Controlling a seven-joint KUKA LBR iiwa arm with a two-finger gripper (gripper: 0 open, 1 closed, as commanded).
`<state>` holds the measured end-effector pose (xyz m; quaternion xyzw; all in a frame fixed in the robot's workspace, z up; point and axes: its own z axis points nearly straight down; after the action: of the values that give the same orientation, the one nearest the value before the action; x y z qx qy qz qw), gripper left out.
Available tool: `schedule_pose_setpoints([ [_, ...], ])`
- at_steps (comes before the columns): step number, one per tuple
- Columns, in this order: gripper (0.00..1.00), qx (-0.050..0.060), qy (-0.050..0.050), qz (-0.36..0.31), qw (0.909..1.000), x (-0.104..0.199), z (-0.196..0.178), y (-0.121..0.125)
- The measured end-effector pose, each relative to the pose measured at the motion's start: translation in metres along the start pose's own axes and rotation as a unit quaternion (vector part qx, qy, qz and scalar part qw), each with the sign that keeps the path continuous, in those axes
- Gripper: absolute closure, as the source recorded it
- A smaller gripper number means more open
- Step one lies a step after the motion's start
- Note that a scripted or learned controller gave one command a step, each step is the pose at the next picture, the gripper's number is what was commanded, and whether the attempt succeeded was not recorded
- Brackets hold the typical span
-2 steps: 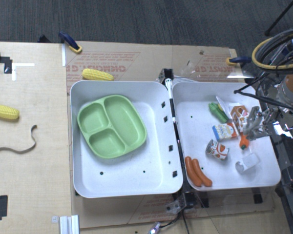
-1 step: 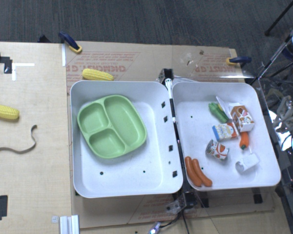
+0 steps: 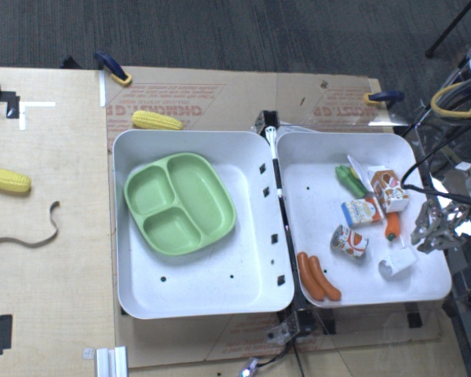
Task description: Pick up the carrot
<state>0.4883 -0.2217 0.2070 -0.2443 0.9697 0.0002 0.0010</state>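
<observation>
The small orange carrot [image 3: 392, 226] is seen in the right shallow white bin [image 3: 314, 175], near its right wall, just below a red-and-white carton [image 3: 387, 188] and just beside a blue-and-white packet [image 3: 359, 211]; the metal two-finger hand [image 3: 437, 228] is seen at the bin's right edge, near the carrot but apart from it, and nothing is seen between its fingers; whether they are spread wide or drawn narrow cannot be told.

The reach is judged not yet finished; the hand would best be brought over the carrot's middle, with the fingers set across its short width, so that the carton above and a white cup-like piece [image 3: 397, 265] below are not struck; a low, centred grip is advised, since a smooth tapered thing may slip.

Red print is seen on the brown cardboard sheet [image 3: 180, 104] under the bins, upside down and too faint to be read with certainty; the labels on the packets are too small to be read.
</observation>
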Motion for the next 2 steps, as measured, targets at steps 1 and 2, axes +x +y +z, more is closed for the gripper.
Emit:
schedule_pose_setpoints([
  [1,1.0,0.001,-0.002,-0.049,0.9988,0.0,-0.066,0.0],
  [2,1.0,0.0,-0.001,-0.054,0.9985,-0.004,-0.016,-0.001],
])
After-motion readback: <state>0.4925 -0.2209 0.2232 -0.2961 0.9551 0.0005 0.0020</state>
